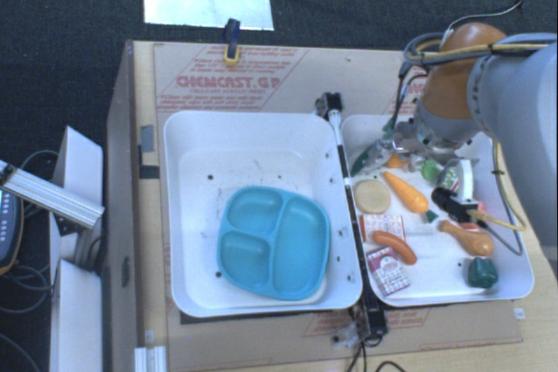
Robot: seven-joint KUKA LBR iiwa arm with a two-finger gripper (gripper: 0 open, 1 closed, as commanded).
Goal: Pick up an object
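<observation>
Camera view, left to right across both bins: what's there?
Blue divided plastic plate → round tan cookie-like disc → red toy sausage → orange toy carrot → dark green toy vegetable.

Blue tray [274, 243] and white bins [192, 187] look like smooth, glossy plastic; the table [227, 78] is matt printed cardboard at twelve o'clock.

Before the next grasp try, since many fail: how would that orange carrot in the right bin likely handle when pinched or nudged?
The carrot looks like smooth moulded plastic, so probably stiff, light and a bit slippery. Its tapered, rounded shape suggests it may roll or swing aside if nudged. It lies close to the round beige piece, which a push might disturb.
</observation>
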